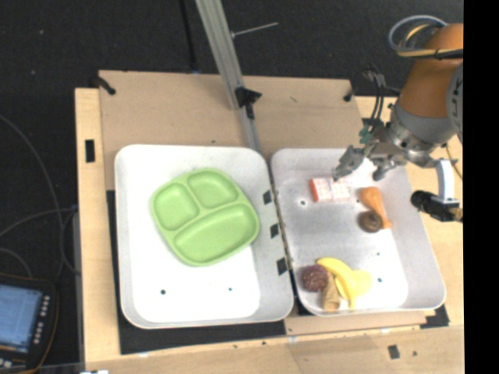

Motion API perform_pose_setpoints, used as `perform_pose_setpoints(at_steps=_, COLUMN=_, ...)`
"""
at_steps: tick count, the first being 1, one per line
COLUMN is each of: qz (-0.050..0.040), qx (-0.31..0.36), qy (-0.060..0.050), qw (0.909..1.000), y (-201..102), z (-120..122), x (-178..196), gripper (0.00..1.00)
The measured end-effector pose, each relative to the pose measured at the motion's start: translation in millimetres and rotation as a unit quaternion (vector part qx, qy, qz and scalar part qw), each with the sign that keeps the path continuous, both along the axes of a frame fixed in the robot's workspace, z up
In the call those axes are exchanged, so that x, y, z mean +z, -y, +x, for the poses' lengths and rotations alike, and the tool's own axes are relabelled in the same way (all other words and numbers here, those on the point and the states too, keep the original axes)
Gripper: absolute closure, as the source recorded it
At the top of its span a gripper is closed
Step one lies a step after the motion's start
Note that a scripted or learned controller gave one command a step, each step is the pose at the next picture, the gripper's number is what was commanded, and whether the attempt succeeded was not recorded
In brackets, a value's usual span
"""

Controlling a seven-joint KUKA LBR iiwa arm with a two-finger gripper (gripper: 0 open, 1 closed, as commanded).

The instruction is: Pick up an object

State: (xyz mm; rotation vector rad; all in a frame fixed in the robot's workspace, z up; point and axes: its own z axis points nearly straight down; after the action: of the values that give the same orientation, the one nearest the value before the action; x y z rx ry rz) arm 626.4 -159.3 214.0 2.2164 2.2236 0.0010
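Green tray [205, 216], yellow banana [347, 277], orange carrot [374, 202], white bins [140, 287].

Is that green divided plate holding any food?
Empty: the green plate shows three bare compartments; it lies flat in the left bin.

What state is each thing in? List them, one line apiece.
gripper: fingers open, holding nothing, above the right bin's far edge.
green divided plate: flat in the left bin, compartments bare.
red and white packet: lying flat, right bin.
carrot: lying loose beside the packet.
banana: lying at the near edge, touching a dark round item.
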Motion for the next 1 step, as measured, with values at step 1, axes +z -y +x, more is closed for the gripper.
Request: perform_pose_setpoints(at_steps=1, qz=-0.0002, qx=0.000, qy=0.000, qw=1.0000, y=0.1, z=0.0, x=0.0, gripper=0.00)
